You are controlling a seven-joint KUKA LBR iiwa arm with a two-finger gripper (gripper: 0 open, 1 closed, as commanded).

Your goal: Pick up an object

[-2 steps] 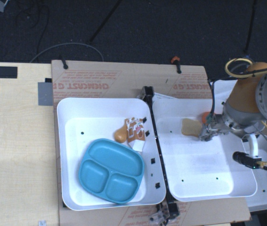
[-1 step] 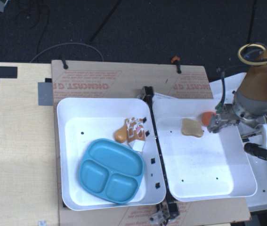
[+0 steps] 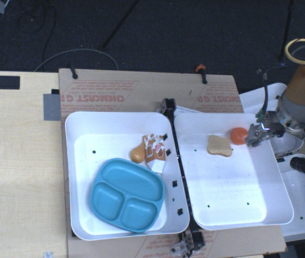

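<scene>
The right bin (image 3: 233,208) holds a tan bread-like piece (image 3: 219,145) and an orange-red ball (image 3: 238,135) near its far right side. My gripper (image 3: 255,134) hangs at the right bin's right rim, just right of the ball and close against it. The arm's grey wrist and orange band rise behind it at the right edge. In the left bin (image 3: 82,144) lies a blue divided plate (image 3: 126,194), with a small brown-and-white box (image 3: 154,150) and an orange-brown rounded piece (image 3: 137,154) beside it.
A black divider clamp (image 3: 175,160) runs between the two bins. Cardboard (image 3: 141,93) lies under both bins, and cables cross the dark floor behind. White bench hardware sits to the right of the right bin.
</scene>
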